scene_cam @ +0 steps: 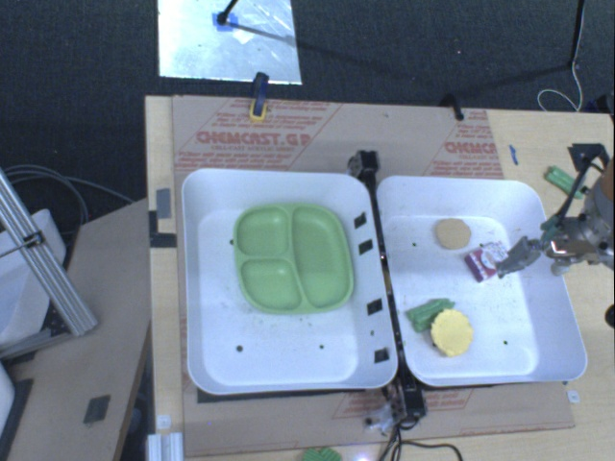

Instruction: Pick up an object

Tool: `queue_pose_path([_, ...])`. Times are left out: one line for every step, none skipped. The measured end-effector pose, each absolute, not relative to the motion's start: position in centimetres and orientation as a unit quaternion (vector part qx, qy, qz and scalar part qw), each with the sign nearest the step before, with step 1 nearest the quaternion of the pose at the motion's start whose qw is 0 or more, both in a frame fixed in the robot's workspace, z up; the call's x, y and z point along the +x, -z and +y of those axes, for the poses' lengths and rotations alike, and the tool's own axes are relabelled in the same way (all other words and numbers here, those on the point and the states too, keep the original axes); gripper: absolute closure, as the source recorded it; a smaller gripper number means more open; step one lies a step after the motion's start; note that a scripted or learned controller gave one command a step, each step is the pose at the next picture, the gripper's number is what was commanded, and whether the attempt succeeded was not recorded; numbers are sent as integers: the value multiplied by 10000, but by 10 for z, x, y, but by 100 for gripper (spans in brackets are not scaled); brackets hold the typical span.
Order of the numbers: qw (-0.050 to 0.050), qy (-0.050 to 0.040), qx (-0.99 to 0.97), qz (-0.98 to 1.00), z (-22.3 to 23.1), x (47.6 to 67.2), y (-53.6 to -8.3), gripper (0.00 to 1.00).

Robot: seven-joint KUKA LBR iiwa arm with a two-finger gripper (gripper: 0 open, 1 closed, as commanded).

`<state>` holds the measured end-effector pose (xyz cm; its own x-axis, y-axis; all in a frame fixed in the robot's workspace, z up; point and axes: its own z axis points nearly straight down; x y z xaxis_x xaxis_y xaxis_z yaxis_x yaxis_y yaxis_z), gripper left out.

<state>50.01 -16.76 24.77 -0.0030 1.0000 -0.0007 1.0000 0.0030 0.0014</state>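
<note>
Camera view, from above and at a slant: two white bins sit side by side on the bench (317, 133). The left bin (207, 353) holds a green divided plate (292, 257). The right bin (553, 339) holds four small things: a tan round piece (453, 233) towards its far side, a small purple-and-white packet (483, 261) near the middle, and towards the near edge a green piece (429, 312) touching a yellow round piece (451, 332).

The gripper (509, 260) reaches in from the right over the right bin, its grey tip low and pointing at the packet. The tip looks to touch or overlap the packet's right edge, but whether the fingers are open, closed or around anything I cannot tell; they blur into one grey shape.

The packet is the likeliest target, being nearest the tip. It looks light and thin, probably soft or crinkly, so it may slide on the smooth bin floor or buckle under a pinch. A grip across its narrow width, near the middle, would seem safest. The tan piece lies just beyond it, and the green and yellow pieces are well apart from the tip.
</note>
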Motion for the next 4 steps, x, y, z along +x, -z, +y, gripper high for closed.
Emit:
queue_pose_path([-30, -3, 7032, 7110, -86, 491, -185, 0])
queue_pose_path([62, -15, 7088, 7054, -163, 487, -271, 0])
queue_pose_path([-22, 0, 7043, 7099, -101, 487, -191, 0])
queue_pose_path([23, -16, 7053, 7089, -105, 489, -206, 100])
